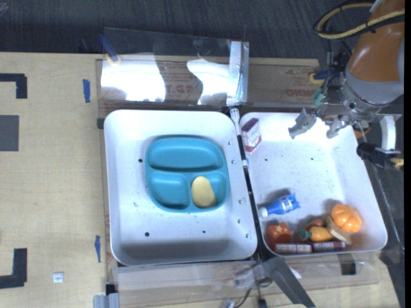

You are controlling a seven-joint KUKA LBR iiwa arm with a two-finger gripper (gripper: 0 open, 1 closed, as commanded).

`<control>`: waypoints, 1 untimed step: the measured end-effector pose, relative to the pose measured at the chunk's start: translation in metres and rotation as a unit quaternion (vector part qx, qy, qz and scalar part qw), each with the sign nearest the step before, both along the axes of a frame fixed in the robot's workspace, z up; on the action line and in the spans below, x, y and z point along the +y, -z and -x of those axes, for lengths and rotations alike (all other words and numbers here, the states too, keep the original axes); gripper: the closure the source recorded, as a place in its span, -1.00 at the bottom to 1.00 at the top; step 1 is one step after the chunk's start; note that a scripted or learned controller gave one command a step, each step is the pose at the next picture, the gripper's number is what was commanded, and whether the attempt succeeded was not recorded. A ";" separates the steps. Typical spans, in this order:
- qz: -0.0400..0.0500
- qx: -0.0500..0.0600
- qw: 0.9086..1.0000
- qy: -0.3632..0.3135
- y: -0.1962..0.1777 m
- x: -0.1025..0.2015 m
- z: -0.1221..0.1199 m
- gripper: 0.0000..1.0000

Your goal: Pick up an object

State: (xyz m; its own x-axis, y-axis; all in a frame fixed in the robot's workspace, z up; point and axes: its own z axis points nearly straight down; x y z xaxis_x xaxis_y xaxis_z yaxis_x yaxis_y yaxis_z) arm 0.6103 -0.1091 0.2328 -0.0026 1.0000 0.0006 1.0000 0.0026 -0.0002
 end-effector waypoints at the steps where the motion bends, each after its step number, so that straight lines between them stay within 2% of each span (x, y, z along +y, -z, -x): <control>1: 0.001 -0.003 0.985 -0.175 0.145 0.009 0.032 -1.00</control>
State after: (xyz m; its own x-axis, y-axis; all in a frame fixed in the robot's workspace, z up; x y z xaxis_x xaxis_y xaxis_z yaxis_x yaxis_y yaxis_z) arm 0.5780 -0.0998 0.0874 -0.3471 0.9378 -0.0022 0.9378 0.3471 0.0058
